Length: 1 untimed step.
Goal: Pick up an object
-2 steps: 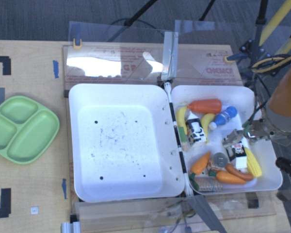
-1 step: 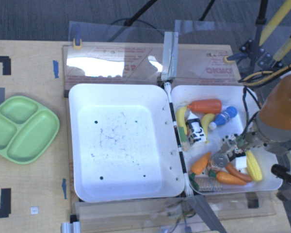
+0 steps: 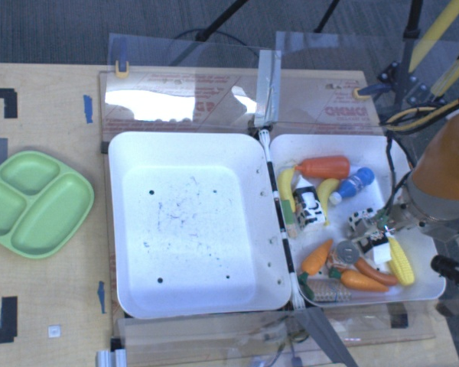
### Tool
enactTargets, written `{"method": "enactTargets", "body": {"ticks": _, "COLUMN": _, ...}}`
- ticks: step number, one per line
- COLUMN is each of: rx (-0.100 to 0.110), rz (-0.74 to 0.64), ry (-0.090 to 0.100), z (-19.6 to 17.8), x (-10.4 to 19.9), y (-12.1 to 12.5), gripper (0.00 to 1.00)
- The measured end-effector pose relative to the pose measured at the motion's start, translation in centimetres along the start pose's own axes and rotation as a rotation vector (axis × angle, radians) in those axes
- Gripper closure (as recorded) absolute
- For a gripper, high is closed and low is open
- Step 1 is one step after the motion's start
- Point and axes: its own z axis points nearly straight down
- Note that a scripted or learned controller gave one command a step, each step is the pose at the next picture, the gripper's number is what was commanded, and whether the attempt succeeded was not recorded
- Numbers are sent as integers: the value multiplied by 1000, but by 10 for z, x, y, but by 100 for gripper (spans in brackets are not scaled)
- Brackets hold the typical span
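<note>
Camera view looks down at a slant on a pale wooden bench (image 3: 46, 98) bearing two shallow white plastic bins side by side. Largest is the left white bin (image 3: 130, 167), its floor faintly scribbled with blue marks. At three o'clock from it, touching along a shared edge, sits the right white bin (image 3: 287, 147), crowded with toy food. The grey arm with an orange band (image 3: 447, 167) enters from three o'clock, and its two-finger gripper (image 3: 379, 228) hangs low over the middle of the right bin; whether its fingers are open or closed I cannot tell, since clutter and the wrist hide them.

At nine o'clock on the bench, well apart from the bins, lies a light green three-compartment plastic plate (image 3: 34, 202).

Inside the right bin, an orange-red plastic sausage shape (image 3: 323, 166) lies at twelve o'clock. Below it, a yellow plastic banana (image 3: 287, 189) runs along the nine o'clock wall, just beside a black-and-white carton (image 3: 309, 204). A blue plastic bottle with white cap (image 3: 353, 184) lies toward two o'clock. A yellow plastic corn cob (image 3: 402, 261) rests at four o'clock, just beside the gripper. An orange plastic carrot (image 3: 317, 257) sits at seven o'clock, and a second orange carrot (image 3: 363, 280) at six o'clock.
</note>
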Motion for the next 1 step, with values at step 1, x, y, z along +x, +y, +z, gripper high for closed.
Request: {"method": "enactTargets", "body": {"ticks": 1, "rx": 6, "rz": 45, "ry": 3, "z": -98, "x": 35, "y": 84, "gripper": 100}}
